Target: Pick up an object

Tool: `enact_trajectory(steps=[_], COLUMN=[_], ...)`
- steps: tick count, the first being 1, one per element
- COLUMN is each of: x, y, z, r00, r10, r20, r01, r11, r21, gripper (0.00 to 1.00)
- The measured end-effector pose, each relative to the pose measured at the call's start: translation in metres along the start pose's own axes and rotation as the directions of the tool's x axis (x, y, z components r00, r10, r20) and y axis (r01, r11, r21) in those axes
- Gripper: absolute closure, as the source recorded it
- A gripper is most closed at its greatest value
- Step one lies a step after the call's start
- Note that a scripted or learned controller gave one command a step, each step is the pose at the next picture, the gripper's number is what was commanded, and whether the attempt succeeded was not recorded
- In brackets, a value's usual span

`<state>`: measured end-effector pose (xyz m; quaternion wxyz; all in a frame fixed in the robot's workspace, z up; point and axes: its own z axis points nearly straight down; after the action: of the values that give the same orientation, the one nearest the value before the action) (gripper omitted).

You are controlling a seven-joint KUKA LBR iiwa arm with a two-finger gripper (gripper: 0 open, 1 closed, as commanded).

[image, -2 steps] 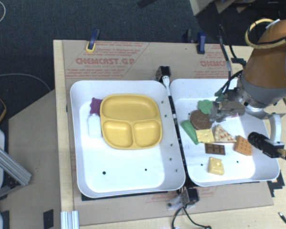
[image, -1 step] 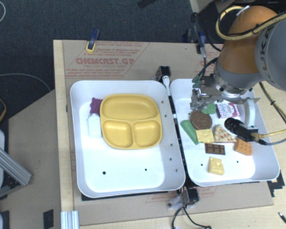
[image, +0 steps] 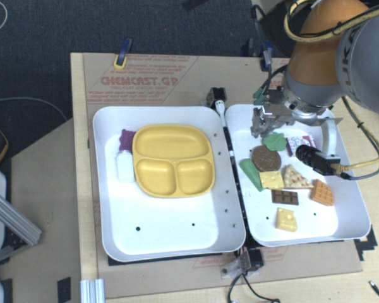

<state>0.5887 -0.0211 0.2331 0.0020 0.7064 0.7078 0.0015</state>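
since nothing can be seen pinched in the grey metal claw point(image: 260, 124), the pick-up looks not yet done. the claw hangs low over the right shallow white plastic bin point(image: 354, 223), near its 11 o'clock corner. i cannot tell how the claw is set.

just at 5 o'clock from the claw lies a flat green leaf-shaped toy point(image: 275, 141), and past that a round brown cookie toy point(image: 265, 158). these sit closest, so one of them is likely the thing to grab.

over in the left shallow white plastic bin point(image: 107, 219) rests a yellow plastic tray with three parts point(image: 173, 159).

what is left: close on a toy, then lift it.
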Motion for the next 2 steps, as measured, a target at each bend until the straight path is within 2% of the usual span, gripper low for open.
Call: enact_trajectory(steps=[1,2], x=[0.011,0.0], y=[-0.011,-0.003], z=[0.003,0.018], r00=[1.0,1.0], r10=[0.001,0.003], r20=[-0.001,-0.001], r01=[-0.001,-0.003], r11=[1.0,1.0], r21=[0.008,0.009], gripper=[1.0,1.0])
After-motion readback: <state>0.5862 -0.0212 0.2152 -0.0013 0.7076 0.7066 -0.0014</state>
